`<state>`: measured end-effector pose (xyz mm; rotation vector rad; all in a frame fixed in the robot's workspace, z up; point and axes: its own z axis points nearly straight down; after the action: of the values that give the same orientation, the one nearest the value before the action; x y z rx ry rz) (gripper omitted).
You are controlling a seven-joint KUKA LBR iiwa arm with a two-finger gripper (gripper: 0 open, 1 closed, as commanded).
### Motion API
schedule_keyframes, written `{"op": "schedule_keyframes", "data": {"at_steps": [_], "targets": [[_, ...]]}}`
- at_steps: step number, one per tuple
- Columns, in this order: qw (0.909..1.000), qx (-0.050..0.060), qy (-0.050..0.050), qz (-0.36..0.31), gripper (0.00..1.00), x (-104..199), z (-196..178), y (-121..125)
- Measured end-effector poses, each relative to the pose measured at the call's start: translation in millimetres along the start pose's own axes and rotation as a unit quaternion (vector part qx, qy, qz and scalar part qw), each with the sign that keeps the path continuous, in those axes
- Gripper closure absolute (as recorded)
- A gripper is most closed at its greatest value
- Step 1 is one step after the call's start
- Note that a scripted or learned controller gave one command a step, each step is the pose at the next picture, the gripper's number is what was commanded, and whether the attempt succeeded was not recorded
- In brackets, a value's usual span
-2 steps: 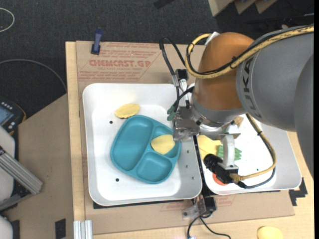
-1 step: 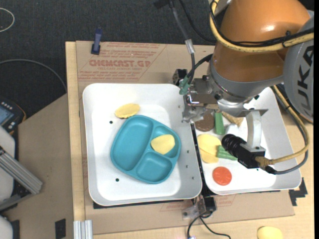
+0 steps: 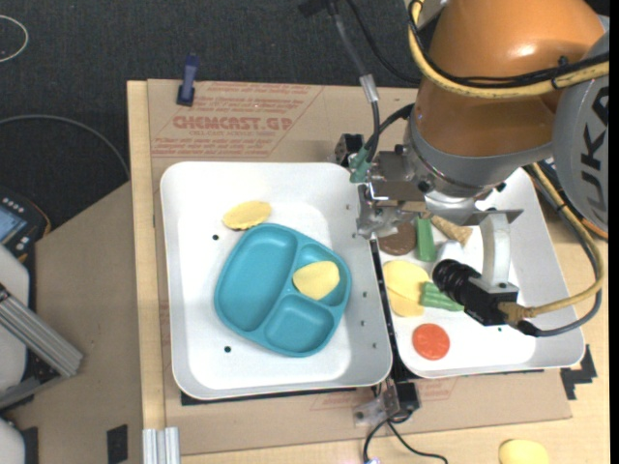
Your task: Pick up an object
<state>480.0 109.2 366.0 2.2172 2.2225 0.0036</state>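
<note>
One blue tray (image 3: pixel 271 303), perhaps three yellow pieces (image 3: pixel 316 278).

Bright even overhead light, glare on orange band (image 3: pixel 503 27), soft shadows

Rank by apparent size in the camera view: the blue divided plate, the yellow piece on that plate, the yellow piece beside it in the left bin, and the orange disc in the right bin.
1. Blue divided plate, by far the largest.
2. Yellow piece on the plate and yellow piece beside the plate: too alike to rank.
3. Orange disc, smallest.
</note>
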Motion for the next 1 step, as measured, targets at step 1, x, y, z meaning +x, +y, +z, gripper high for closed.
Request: {"op": "schedule_keyframes", "data": {"at_steps": [1], "targets": [[1.0000,-0.009,0.003,0.000,1.00,8.3,-178.9,14.3]]}}
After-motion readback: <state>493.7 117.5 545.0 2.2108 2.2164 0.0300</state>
